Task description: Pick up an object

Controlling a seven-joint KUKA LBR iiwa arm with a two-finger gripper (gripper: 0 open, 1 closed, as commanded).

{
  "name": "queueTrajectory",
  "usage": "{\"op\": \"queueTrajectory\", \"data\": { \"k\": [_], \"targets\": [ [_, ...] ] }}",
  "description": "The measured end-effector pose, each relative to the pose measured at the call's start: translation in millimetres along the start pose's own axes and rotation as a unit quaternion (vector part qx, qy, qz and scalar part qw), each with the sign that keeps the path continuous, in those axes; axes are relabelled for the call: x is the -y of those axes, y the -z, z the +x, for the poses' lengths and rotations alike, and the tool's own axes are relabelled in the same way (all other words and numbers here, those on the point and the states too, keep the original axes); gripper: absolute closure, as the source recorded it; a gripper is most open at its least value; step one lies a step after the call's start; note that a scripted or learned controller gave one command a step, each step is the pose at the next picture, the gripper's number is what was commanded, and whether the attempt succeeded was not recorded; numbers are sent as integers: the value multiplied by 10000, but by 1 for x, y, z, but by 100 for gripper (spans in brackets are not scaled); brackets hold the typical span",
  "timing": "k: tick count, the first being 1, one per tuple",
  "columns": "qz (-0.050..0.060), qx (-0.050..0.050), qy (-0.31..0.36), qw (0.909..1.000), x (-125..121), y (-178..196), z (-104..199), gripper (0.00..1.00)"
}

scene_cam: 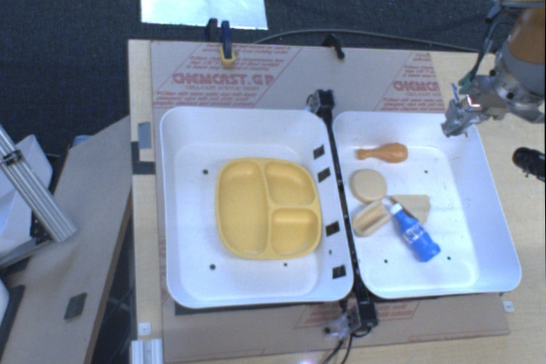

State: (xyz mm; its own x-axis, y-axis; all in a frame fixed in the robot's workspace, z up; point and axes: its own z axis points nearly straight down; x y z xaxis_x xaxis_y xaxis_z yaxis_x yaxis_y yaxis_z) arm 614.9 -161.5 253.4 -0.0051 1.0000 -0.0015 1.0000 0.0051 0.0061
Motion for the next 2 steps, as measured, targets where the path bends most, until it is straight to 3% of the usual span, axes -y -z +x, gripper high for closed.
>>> {"op": "queueTrajectory", "data": {
  "k": [2],
  "targets": [
    [23,-15,22,10000,0,-14,114,100]
  ]
}}
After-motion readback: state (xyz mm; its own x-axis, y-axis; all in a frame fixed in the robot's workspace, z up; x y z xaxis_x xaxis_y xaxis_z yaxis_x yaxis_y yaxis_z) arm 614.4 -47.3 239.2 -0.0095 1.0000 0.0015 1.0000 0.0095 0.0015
